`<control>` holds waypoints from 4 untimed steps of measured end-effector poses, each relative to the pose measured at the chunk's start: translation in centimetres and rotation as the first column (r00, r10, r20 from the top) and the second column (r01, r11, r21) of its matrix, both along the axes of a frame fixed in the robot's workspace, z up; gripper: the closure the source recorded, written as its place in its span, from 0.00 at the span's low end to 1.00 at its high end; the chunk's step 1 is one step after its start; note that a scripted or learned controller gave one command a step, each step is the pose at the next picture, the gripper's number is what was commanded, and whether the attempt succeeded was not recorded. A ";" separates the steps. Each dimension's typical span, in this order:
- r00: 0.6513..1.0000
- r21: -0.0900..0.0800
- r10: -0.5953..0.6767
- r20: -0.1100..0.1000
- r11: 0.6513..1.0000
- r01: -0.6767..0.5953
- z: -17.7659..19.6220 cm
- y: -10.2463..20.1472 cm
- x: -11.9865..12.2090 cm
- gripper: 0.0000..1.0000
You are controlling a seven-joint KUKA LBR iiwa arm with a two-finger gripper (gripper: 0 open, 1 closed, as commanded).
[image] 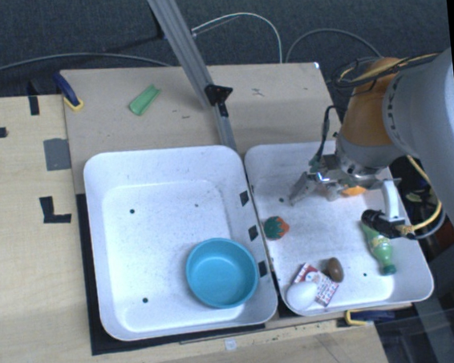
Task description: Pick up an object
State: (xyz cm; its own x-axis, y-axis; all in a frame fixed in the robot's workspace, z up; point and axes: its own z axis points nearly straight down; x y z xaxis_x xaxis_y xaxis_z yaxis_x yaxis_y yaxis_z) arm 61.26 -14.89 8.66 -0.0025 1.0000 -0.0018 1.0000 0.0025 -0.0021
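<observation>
- Wooden bench point(26, 262) carries two white bins side by side, with a green block point(143, 100) lying on the board behind them.
- Left bin point(130, 179) holds a blue bowl point(220, 272) near its front right corner.
- Right bin point(290, 166) holds a small green-and-orange ball point(276, 227), a brown lump point(334, 269), a red-and-white packet point(317, 285) and a green bottle point(379, 248).
- Gripper point(304, 189) hangs over the right bin's back half, fingers apparently spread, nothing between them.

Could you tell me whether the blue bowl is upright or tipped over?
Upright: the blue bowl shows its open mouth and inside, resting in the left bin.
</observation>
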 end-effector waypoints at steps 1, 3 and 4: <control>1.000 0.002 0.001 0.000 1.000 -0.001 1.1 0.1 0.0 1.00; 1.000 0.000 -0.001 0.005 1.000 0.001 11.5 -1.6 0.2 1.00; 1.000 0.001 0.000 0.007 1.000 0.000 16.3 -1.6 0.3 1.00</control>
State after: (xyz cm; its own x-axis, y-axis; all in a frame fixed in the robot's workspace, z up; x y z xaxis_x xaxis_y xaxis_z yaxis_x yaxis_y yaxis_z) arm 61.54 -16.48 24.96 -0.0022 1.0000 -0.0013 1.0000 0.0022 0.0046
